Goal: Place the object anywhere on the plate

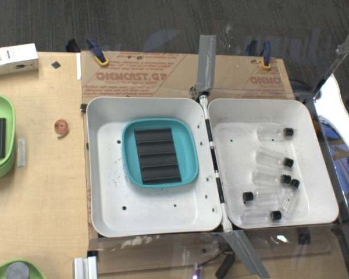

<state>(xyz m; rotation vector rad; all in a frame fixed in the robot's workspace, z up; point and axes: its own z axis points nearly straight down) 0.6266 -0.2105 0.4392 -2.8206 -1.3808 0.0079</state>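
We take the teal plate point(160, 152) as our landmark: it lies in the left white bin point(104, 173), near that bin's middle, and a dark ribbed insert point(157, 153) sits inside it. To the right of the plate, across the divider between the bins, the right white bin point(232, 138) holds the task's things, a loose scatter of clear plastic vials with black caps point(273, 173). We count about five caps, and each vial lies on its side; the one farthest from the plate toward the back has its cap point(288, 132) pointing right, and the nearest one to the plate has its cap point(248, 197) low in the bin. The end effector appears nowhere in this frame, so we cannot tell whether its fingers are apart or together. We judge the vials to be light, stiff and smooth, so they would likely roll or slip away if touched off-centre. Their clear walls are hard to make out against the white bin, and the dark caps are the surest cue to where each lies. We would take one across its body, fingers set on either side of the tube near the cap, choosing a vial that lies apart from its neighbours. The tan surface point(46, 202) left of the plate carries a green tray point(6, 109) and a small round pink piece point(60, 127).
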